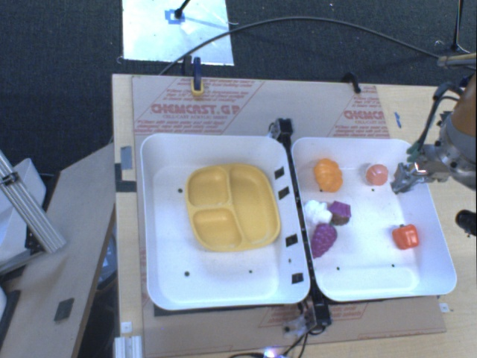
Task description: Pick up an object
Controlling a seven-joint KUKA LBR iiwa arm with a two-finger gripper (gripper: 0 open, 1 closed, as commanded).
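The gripper (408,176) hangs at the far right rim of the right bin (432,274), carrying nothing; whether its pincer is apart or together I cannot tell, since the tip is small and blurred against the bin wall. Any of the small toys in that bin would serve as the object. Taking the gripper as landmark: the pink ball (377,174) lies just beside it toward the divider, the orange pumpkin-like toy (328,175) sits further that way, and the red pepper-like toy (405,236) lies near it toward the front of the bench. A white piece (318,212), a dark purple piece (340,212) and a purple grape cluster (323,239) are bunched well apart from it, against the divider. The yellow compartment tray (231,206) lies alone in the left bin (171,274).

My worry is mostly the wall: a descent this close to the rim could catch a finger on the bin edge and shift the bin. The pink ball looks round and smooth, so an off-centre pinch would likely squirt it away. The clustered pieces touch, so a grab there might take two or knock one aside
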